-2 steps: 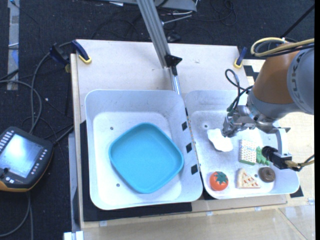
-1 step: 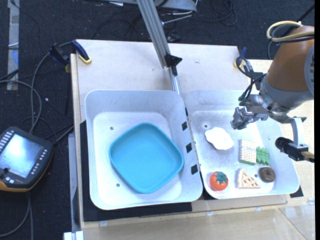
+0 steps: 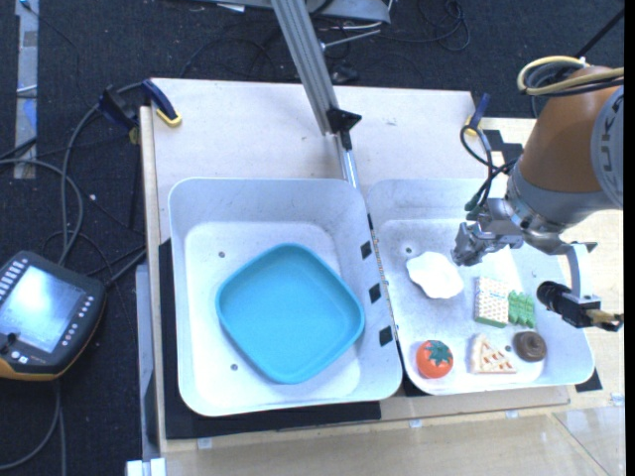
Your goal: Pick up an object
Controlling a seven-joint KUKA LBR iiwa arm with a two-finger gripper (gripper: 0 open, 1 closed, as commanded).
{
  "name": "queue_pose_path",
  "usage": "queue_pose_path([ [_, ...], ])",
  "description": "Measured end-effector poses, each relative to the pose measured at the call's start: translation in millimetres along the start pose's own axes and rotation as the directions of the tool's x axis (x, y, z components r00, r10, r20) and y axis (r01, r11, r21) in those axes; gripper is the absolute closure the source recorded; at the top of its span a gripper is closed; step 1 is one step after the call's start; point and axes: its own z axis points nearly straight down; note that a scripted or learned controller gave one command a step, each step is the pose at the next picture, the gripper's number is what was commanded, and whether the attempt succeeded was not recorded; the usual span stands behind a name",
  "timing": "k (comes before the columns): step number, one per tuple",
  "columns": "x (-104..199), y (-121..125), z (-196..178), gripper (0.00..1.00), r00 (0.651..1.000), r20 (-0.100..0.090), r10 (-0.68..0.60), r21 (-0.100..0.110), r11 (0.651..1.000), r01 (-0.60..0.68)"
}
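In the right bin [image 3: 397,236] lie a white lumpy object [image 3: 435,274], a pale waffle-like block with a green piece beside it [image 3: 501,303], a red tomato [image 3: 434,359], a pizza-slice toy [image 3: 489,355] and a small brown round piece [image 3: 530,346]. My gripper [image 3: 470,246] hangs over the right bin, just right of and above the white object, with nothing visibly held. The left bin [image 3: 198,216] holds a blue square plate [image 3: 288,311].
A slanted metal pole [image 3: 310,53] crosses the back of the bench and ends at the divide between the bins. A yellow-tipped clamp [image 3: 159,107] sits at the bench's back left corner. A teach pendant [image 3: 40,310] lies on the floor at left.
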Motion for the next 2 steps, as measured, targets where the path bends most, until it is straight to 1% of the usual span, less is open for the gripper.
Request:
queue_pose_path([
  [1,56,-8,3,1.00,1.000,-0.001,-0.004,-0.001,1.000,0.004],
  [2,107,-8,-14,1.00,1.000,0.000,-0.004,-0.003,1.000,0.004],
])
